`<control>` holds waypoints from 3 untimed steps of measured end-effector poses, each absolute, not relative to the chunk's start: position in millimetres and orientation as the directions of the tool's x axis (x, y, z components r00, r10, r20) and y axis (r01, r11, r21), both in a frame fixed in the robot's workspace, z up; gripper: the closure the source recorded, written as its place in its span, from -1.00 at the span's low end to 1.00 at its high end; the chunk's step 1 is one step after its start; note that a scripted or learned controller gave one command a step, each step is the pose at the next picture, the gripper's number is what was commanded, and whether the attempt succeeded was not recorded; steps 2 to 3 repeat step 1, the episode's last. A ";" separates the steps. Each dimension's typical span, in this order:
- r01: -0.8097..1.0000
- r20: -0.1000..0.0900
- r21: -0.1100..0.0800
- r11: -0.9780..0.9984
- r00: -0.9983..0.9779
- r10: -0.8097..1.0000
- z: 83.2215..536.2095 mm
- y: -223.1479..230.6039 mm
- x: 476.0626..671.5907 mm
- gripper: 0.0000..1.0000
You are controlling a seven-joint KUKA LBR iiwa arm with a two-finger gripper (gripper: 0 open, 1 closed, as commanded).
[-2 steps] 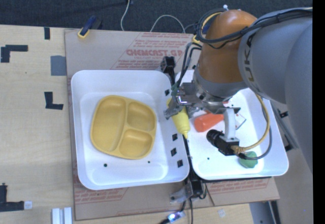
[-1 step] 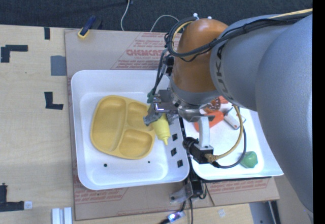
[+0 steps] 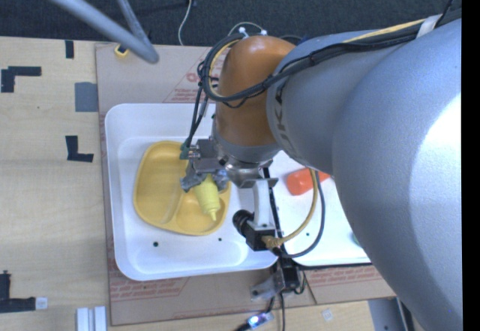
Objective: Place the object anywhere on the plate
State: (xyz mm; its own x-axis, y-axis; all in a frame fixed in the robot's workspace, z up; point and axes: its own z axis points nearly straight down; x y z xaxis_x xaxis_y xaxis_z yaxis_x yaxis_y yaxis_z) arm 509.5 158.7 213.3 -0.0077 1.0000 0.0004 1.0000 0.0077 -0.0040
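A yellow plate [image 3: 161, 187] lies in the left white bin [image 3: 124, 172]. My gripper [image 3: 201, 178] hangs over the plate's right part, below the orange wrist band. A small yellow object [image 3: 209, 200], shaped like a squeeze bottle or corn cob, sits at the fingertips and reaches down onto the plate's right edge. The fingers appear closed around its top end, though the wrist hides much of them.
An orange object [image 3: 300, 181] lies in the right bin [image 3: 337, 251], mostly hidden under the arm. Cables and a black fitting [image 3: 251, 230] hang near the bins' shared wall. The big grey arm covers the right side.
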 end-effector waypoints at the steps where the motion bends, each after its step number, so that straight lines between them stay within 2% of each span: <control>1: 1.000 -0.001 -0.003 0.003 -0.003 1.000 214.0 155.5 510.1 -1.00; 3: 1.000 -0.001 -0.003 0.003 -0.003 1.000 214.0 155.5 510.1 -1.00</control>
